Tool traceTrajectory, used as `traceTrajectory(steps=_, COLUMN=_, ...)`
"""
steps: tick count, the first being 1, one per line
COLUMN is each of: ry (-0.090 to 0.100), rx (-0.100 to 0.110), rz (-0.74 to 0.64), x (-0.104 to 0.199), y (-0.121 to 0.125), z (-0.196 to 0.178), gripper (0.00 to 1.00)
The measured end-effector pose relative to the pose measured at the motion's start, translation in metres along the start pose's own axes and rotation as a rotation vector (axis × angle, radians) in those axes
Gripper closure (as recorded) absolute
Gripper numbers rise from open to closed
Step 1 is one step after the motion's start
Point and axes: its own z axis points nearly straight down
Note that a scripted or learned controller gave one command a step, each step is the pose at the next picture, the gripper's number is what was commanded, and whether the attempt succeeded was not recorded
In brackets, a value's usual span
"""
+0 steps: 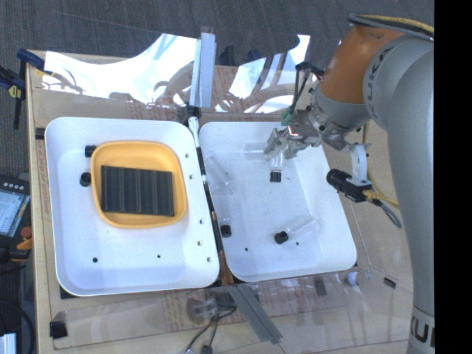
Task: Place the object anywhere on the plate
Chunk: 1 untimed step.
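Reaching in from the right, the grey arm with the orange band hangs its two-finger pincer over the upper middle of the right shallow white bin. A small dark block sits between the fingertips, so the pincer is clenched on it, above the bin floor as far as the slanted view lets me judge.

Below the pincer, toward the near edge of the same bin, lies a small black round piece, with a clear, glassy piece just beside it on the right. Another small dark bit rests lower left of the pincer, close to the bin's left wall.

Well to the pincer's left, across the divide between the bins, the yellow rounded-square plate with a dark ribbed centre lies in the left shallow white bin. The gripped block is well apart from that plate.

Behind the pincer, past the bins' far rims, crumpled shiny foil-like sheeting spreads along the back of the worktop.
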Motion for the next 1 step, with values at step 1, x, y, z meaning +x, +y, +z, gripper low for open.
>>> traceTrajectory(steps=1, ry=0.000, rx=0.000, rz=0.000, x=0.0000, y=0.0000, z=0.0000, gripper=0.00)
